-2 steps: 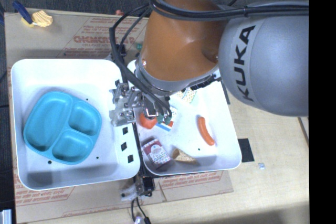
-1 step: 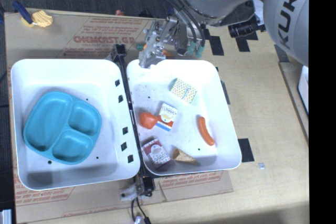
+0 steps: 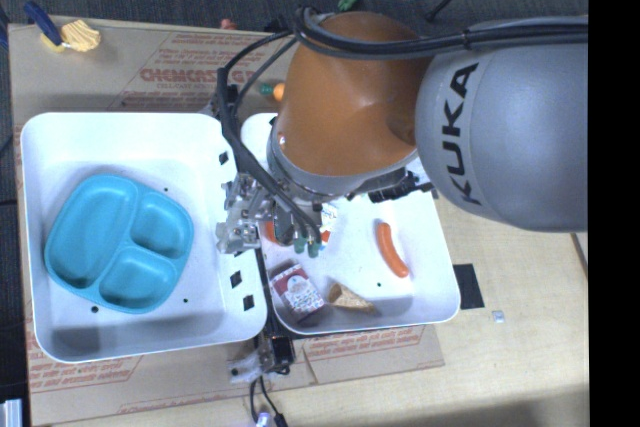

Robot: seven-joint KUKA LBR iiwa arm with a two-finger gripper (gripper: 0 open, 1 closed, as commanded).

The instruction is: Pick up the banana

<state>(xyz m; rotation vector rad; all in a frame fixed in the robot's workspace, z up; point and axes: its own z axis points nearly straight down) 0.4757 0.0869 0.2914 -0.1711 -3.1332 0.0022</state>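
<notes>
In the camera view, the end effector [image 3: 262, 220] hung low over the right bin [image 3: 432, 245], at its left wall, likely searching for the banana. Its grip state was unclear. No banana could be made out; the arm [image 3: 400, 130] hid much of that bin.

The arm [image 3: 500, 130] reaches in from 3 o'clock, its orange band [image 3: 345, 95] at centre. The gripper [image 3: 262, 220] hangs below, pointing toward 7 o'clock.
</notes>
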